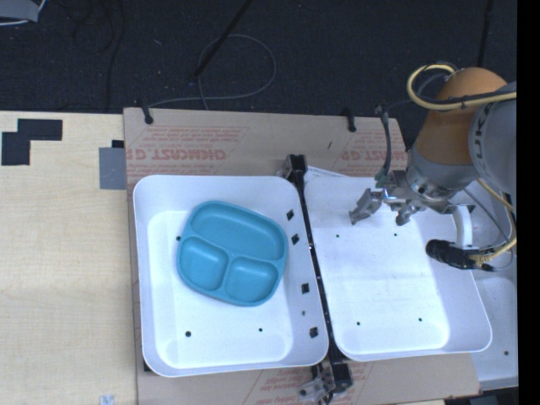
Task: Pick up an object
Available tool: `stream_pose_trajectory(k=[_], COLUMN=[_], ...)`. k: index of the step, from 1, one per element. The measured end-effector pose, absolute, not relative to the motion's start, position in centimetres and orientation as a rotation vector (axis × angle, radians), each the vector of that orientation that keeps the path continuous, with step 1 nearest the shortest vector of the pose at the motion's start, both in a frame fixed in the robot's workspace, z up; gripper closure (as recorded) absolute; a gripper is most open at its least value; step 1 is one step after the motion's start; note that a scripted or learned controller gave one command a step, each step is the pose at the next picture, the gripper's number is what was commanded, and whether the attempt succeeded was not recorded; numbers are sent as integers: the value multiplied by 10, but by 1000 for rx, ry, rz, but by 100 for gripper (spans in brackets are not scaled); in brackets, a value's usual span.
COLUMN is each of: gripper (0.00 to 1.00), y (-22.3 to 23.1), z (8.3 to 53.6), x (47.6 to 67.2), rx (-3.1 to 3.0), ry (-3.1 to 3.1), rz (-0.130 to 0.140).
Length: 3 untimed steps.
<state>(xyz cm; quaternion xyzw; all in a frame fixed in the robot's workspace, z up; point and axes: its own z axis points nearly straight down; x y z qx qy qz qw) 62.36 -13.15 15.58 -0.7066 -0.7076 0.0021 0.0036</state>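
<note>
A blue three-compartment plate (232, 252) lies flat in the left white bin (160, 327), a little above its middle. My gripper (385, 210) hangs over the far edge of the right white bin (396, 310), well to the right of the plate. Its two fingers are spread apart with nothing between them.
A black divider rail (309, 260) runs between the two bins. Brown cardboard (228, 142) lies under and behind the bins. The grey arm with its orange band (464, 125) comes in from the right above the right bin's far corner.
</note>
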Motion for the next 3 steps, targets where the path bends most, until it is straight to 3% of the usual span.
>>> stream_pose_trajectory(k=[1, 2, 3], gripper=[0, 100, 100], y=[-123, -126, -127], z=[96, 110, 156], x=[623, 625, 618], rx=[-2215, -2222, -2227], ry=[-2218, -2216, -2219], rz=[7, 4, -2])
